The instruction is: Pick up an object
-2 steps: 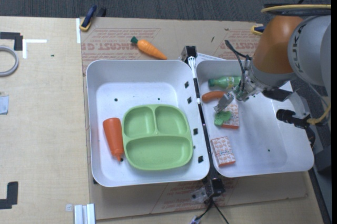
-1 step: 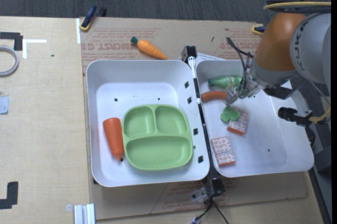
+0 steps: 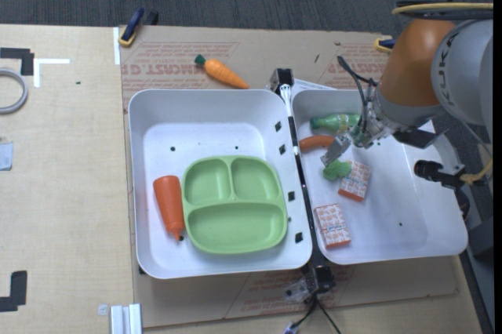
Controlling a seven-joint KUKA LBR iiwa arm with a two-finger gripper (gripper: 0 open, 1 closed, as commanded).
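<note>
Pincer (image 3: 343, 146) sits low in the right bin (image 3: 439, 238), just above the small green item (image 3: 337, 169), probably lining up a grab; can't tell if it's apart.

Robot lab (bench (image 3: 63, 191), paired bins (image 3: 149, 168))

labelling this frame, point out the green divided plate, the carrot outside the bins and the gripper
green divided plate (image 3: 235, 204), camera view, centre ridge
carrot (image 3: 224, 73), camera view, orange body
gripper (image 3: 345, 148), camera view, between fingertips

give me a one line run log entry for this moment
phase: reaching | gripper: low in right bin, over small green item | grasp: none seen | left bin: green plate, orange cup
</note>
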